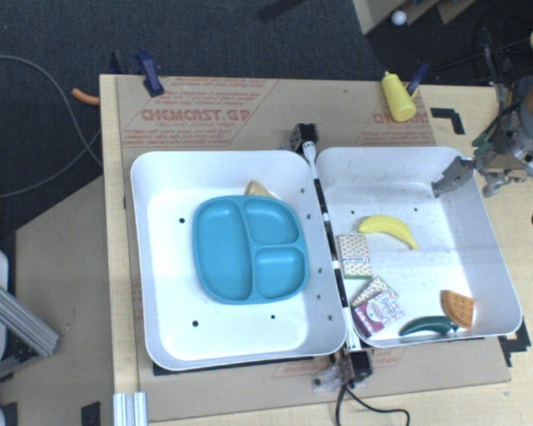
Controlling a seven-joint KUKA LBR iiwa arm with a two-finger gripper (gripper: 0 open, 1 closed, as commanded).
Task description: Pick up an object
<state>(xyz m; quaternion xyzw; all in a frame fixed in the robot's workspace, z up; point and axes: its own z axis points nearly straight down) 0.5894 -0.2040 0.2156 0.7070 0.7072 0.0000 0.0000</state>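
The right bin (480, 229) holds a yellow banana (387, 230), a checkered packet (354, 254), a purple-and-white packet (377, 307), an orange waffle-like piece (458, 307) and a green-handled item (428, 327). My gripper (473, 181) hangs over the bin's far right rim, up and to the right of the banana and well apart from it. Its fingers are open, with nothing between them.
The left bin (160, 309) carries a blue divided plate (249, 248), and a small tan piece (258, 188) peeks out behind the plate. On the cardboard beyond the bins lies a yellow bottle (397, 97). A black clamp (306, 138) sits at the top of the seam between the bins.
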